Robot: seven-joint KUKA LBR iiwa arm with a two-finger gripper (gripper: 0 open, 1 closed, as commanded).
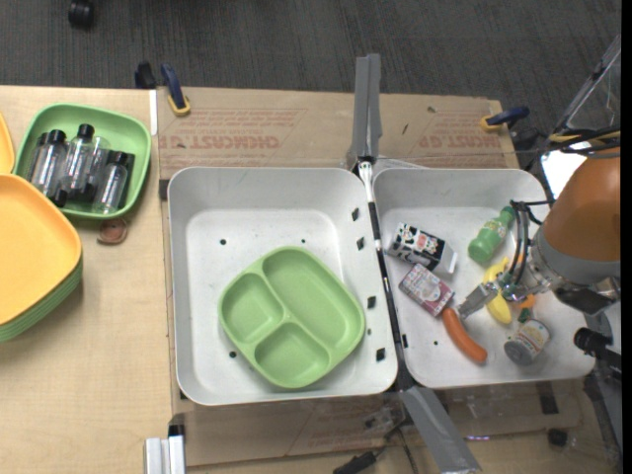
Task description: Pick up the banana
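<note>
The banana (501, 310) is yellow and lies in the right bin (434, 191) near its right wall, mostly covered by the gripper. My gripper (500, 296) is low in that bin, directly over the banana and touching or nearly touching it. The grey arm with its orange band (592, 215) reaches in from the right and hides the rest of the banana.
Close around the banana are a green bottle (489, 237), an orange carrot-like piece (464, 336), a small can (525, 342), a pink packet (427, 289) and a black-and-white carton (420, 247). The left bin (197, 205) holds a green divided plate (291, 316).
</note>
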